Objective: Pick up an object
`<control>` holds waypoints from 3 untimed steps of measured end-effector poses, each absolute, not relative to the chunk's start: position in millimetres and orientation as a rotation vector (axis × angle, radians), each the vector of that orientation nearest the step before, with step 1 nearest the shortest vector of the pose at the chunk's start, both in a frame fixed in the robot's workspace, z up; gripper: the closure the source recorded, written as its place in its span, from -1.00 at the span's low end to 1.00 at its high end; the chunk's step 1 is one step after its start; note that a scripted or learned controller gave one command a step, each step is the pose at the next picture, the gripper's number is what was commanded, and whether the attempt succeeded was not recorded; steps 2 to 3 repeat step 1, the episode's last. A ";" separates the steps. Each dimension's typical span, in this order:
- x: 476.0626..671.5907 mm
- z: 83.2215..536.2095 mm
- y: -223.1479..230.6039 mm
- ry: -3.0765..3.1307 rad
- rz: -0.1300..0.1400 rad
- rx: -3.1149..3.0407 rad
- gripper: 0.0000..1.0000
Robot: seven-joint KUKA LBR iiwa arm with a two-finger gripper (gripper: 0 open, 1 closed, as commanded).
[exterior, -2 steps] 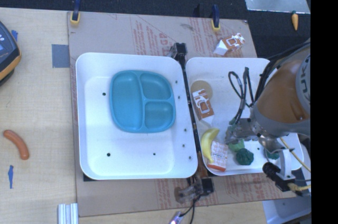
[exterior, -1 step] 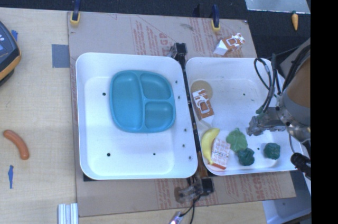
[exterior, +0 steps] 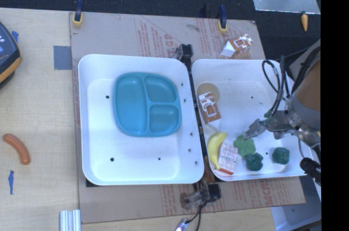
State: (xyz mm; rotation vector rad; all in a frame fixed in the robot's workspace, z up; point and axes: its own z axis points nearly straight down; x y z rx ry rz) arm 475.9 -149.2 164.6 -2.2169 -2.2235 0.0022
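The gripper (exterior: 256,129) is hanging low in the right bin (exterior: 240,69), toward the lower right of the frame, at the end of the grey arm (exterior: 305,93) reaching in from the right edge; whether it is wide or narrow I cannot tell, and nothing is showing in its grasp. Just below its tip a light green leafy piece (exterior: 245,145) is lying on the bin floor, with a darker green lump (exterior: 254,162) just beside it and another dark green lump (exterior: 281,156) a little further right. To the left of these a yellow banana (exterior: 215,148) is resting against a small printed packet (exterior: 228,160), and higher up a brown packet (exterior: 209,107) is lying near the divider. The leafy piece is the likeliest target: it is probably light and somewhat soft, so pinching across its bunched middle should be safest, since thin edges may fold and slip. In the left bin (exterior: 95,115) a blue divided plate (exterior: 147,104) is sitting, well apart from the gripper.
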 end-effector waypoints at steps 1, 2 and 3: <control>492.3 91.1 -133.4 -2.225 0.004 -2.213 -1.00; 492.3 91.1 -133.4 -2.225 0.004 -2.213 -1.00; 492.3 91.1 -133.4 -2.225 0.004 -2.213 -1.00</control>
